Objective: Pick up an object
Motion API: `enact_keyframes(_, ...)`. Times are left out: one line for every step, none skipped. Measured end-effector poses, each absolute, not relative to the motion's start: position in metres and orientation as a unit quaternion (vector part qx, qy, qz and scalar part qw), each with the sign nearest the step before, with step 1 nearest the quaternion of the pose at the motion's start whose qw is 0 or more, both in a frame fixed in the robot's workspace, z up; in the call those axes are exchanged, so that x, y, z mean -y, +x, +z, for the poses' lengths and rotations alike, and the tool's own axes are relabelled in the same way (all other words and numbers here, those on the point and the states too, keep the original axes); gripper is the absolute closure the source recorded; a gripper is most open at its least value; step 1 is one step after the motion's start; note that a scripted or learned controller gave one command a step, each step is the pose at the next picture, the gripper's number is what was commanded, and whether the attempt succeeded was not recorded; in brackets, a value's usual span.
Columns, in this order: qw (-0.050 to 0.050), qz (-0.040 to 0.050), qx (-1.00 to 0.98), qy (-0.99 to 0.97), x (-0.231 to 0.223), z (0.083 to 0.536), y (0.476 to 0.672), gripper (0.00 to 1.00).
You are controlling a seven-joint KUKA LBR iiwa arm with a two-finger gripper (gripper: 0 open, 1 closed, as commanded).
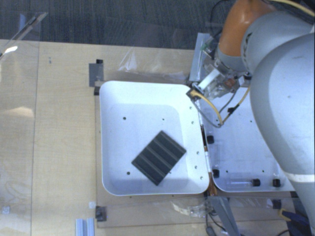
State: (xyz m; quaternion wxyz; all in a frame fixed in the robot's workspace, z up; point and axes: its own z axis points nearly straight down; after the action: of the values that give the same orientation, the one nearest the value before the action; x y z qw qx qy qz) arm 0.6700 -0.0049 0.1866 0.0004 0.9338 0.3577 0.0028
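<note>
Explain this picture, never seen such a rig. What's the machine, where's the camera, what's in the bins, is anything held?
This is one shot from a fixed camera above the bench, looking down at a slant. The big grey shape on the right, with an orange band, is a robot arm reaching in from that side. Its gripper is over the far edge, about where the two white bins meet. I can see nothing held in it. The left bin holds one dark ribbed slab, lying flat, turned at an angle, toward the bin's near side. The right bin is mostly covered by the arm. The job is to pick up an object, and the slab lies untouched.
</note>
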Motion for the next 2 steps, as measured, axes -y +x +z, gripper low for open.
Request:
enact_keyframes(-0.001, 0.0017, -0.339, 0.941, -0.06, 0.193, 0.634, 1.0)
enact_keyframes(-0.001, 0.0013, -0.339, 0.941, -0.043, 0.185, 0.555, 1.0)
